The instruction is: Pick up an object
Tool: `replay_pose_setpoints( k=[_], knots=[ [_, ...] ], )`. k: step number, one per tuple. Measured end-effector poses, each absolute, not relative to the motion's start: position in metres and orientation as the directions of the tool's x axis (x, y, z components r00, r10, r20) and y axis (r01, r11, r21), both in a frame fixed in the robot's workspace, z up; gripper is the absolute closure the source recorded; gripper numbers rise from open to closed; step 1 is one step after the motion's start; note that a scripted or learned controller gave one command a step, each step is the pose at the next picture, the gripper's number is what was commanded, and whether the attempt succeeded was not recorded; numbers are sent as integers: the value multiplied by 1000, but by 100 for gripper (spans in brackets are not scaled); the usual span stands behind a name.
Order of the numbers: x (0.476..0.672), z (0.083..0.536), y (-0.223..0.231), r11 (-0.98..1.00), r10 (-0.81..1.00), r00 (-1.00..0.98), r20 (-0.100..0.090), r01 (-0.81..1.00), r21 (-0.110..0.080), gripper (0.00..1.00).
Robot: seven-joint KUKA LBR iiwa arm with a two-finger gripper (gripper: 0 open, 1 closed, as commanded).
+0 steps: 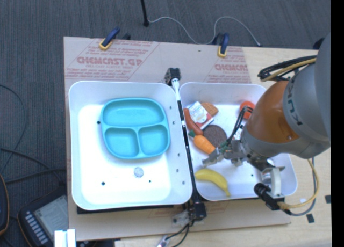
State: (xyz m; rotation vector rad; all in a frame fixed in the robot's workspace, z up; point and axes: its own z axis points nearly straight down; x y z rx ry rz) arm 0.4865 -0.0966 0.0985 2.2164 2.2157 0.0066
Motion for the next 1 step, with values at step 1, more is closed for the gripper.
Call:
replay_pose_setpoints(
  k=[1],
  knots=[
    [485, 87, -95, -1, 1000, 1, -3, 1000, 4, 0]
  ],
)
